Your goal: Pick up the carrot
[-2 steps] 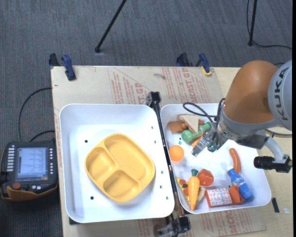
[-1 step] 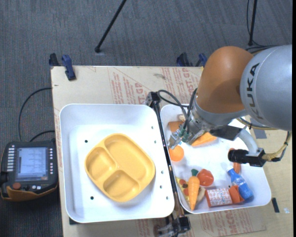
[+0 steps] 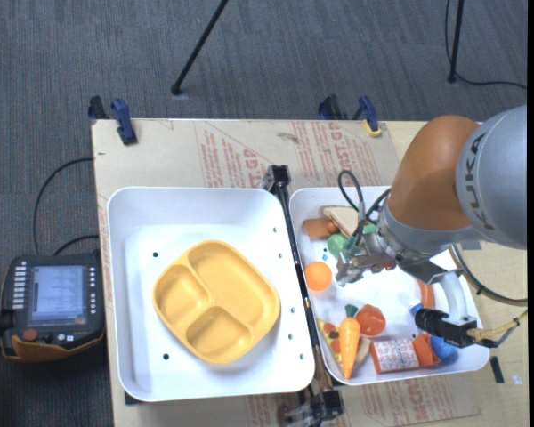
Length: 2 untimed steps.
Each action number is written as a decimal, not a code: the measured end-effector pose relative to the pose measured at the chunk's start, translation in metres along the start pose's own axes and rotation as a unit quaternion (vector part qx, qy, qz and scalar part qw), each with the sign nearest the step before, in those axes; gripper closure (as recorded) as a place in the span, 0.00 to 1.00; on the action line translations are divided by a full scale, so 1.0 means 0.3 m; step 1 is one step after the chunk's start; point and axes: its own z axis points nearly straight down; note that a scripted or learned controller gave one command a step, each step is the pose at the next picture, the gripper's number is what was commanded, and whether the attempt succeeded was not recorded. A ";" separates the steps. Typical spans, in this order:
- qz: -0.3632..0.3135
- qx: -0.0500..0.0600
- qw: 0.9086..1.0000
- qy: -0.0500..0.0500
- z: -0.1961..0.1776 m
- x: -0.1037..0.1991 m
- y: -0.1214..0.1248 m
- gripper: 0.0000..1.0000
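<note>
Leftmost, a handheld control pendant [image 3: 52,308] sits on the floor beside the bench. Next, the left bin [image 3: 133,238] holds a yellow divided plate [image 3: 215,302]. Right of centre, the right bin [image 3: 400,302] holds an orange ball [image 3: 318,276], and the carrot [image 3: 348,343] lies near the bin's lower edge beside a red tomato [image 3: 370,319]. Above them, the gripper [image 3: 356,261] hangs over the bin; whether it is spread or closed cannot be told.
</note>
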 end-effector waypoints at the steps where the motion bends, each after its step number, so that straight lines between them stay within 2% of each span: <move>1: -0.165 0.000 0.986 0.000 0.000 0.181 -0.144 1.00; 2: -0.164 0.000 0.986 0.000 0.000 0.179 -0.144 0.00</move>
